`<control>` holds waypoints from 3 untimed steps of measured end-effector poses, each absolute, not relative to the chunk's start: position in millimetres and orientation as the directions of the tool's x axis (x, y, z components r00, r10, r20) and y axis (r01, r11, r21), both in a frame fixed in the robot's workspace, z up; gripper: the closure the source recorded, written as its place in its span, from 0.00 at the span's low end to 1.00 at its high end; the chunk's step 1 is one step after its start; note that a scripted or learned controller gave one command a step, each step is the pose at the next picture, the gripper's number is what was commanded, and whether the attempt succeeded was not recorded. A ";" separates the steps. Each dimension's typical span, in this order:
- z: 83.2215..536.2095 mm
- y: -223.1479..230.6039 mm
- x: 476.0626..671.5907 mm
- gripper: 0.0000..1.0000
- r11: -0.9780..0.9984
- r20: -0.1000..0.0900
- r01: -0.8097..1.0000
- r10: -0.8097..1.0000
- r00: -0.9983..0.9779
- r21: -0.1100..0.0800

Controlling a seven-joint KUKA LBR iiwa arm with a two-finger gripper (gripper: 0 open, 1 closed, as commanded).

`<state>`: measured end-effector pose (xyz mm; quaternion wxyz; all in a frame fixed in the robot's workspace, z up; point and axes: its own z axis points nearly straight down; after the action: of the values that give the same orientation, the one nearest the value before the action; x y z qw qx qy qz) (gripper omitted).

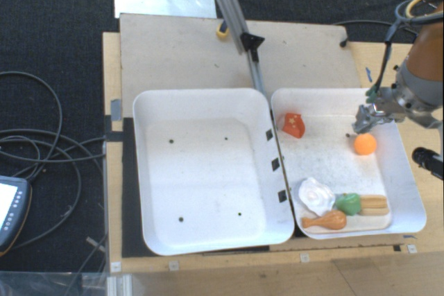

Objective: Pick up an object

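White plastic is forming two shallow bins sitting side by side on the bench. The left bin (201,170) is lying next to the right bin (406,180), their inner rims touching along the middle.

The arm (424,66) is reaching in from the right, grey with an orange band, and its gripper (365,120) is hanging over the upper right part of the right bin. How wide the tool is standing, I cannot tell from this angle. Nothing is showing in its grasp.

An orange ball (365,144) is sitting on the bin floor just below the gripper, close to it but whether touching is unclear. A red block (293,125) is resting near the bin's upper left corner, well apart from the ball. Along the lower edge, a white crumpled piece (316,195), a green toy (349,204), a tan bread roll (374,204) and an orange drumstick-shaped toy (325,221) are lying clustered together.
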<state>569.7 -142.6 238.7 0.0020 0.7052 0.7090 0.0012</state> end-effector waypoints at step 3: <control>227.5 3.1 635.4 1.00 0.010 0.002 1.000 1.000 -0.010 0.003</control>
<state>635.4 3.1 227.5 0.0004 0.7035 0.7107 0.0016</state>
